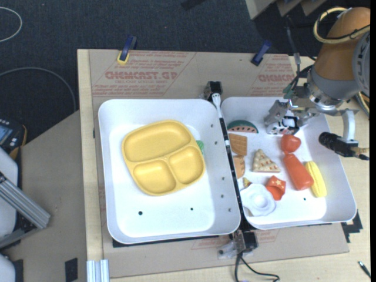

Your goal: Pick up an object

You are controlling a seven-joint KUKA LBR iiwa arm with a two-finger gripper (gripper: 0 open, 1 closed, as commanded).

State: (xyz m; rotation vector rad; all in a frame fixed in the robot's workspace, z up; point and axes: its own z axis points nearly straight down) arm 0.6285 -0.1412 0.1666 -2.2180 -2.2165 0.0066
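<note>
You have two white bins side by side on the desk: the left bin and the right bin. The left bin carries one yellow divided plate with three compartments, lying a little toward 11 o'clock of the bin's middle, and one small green piece peeks out from under the plate's rim at 3 o'clock. The right bin holds the toy food, which you can count as follows: one watermelon slice at about 10 o'clock of that bin, one tan bread slice just below it, one triangular sandwich wedge near the middle, one round red tomato at about 1 o'clock of the wedge, one long orange-red sausage at 3 o'clock of the wedge, one yellow corn cob just beside the sausage on its 3 o'clock side, one small red pepper piece, and one white fried egg at 6 o'clock. The gripper hangs over the right bin's 12 o'clock edge, just above the tomato. Its fingers look tangled with the metal bracket around them, so you cannot tell how far apart they stand, and nothing shows between them.
</note>
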